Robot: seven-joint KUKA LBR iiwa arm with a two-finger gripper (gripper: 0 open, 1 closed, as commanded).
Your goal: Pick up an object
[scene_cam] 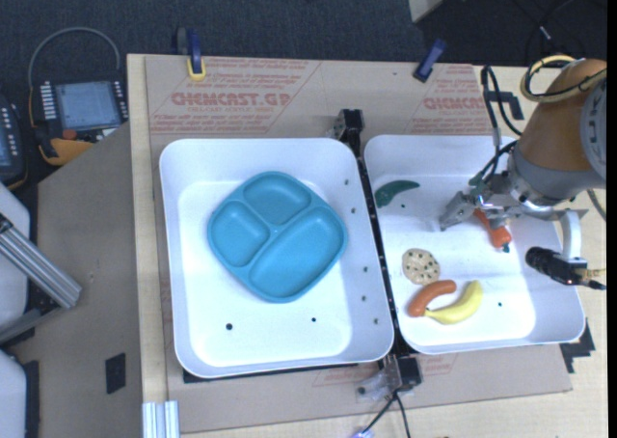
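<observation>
My jaws (479, 209) hang spread over the right bin (549, 325), and the small orange-red piece (498, 233) lies just below and to their right, seemingly outside the fingers though the view is too coarse to be sure.

The arm (569, 127) is cut off by the right edge above the right bin (405, 233), so only its wrist end shows. An orange-red object (498, 233) at the gripper (472, 209) is partly hidden by the fingers, so its kind and the grip on it cannot be told.
</observation>
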